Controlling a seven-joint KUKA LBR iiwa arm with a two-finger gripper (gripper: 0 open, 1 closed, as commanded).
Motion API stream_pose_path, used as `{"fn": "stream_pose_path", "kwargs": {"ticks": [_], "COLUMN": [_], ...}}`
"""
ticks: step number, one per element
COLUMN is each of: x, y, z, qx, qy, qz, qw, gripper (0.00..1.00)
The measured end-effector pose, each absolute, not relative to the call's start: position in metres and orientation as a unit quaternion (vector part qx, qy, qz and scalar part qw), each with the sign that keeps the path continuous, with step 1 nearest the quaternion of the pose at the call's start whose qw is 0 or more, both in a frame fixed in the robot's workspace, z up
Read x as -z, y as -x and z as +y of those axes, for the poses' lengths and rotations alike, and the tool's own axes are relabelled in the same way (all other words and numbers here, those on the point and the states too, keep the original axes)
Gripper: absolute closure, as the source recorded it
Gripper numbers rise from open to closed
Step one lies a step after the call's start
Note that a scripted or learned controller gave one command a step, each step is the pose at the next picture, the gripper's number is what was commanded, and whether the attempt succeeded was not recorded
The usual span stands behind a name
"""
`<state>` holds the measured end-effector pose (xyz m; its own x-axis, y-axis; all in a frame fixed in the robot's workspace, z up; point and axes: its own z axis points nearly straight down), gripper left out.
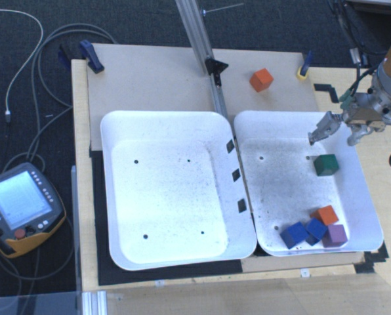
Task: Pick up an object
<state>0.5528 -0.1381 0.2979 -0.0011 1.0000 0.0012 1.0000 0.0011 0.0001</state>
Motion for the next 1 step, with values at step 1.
{"fn": "stream_pose_path", "kwargs": {"ticks": [1], "x": [-0.1828], "y": [-0.5135], "z": [-0.1828], "qx": [-0.0027], "qy": [0.708], "qz": [-0.706], "qw": [0.004], "gripper": [0.0]}}
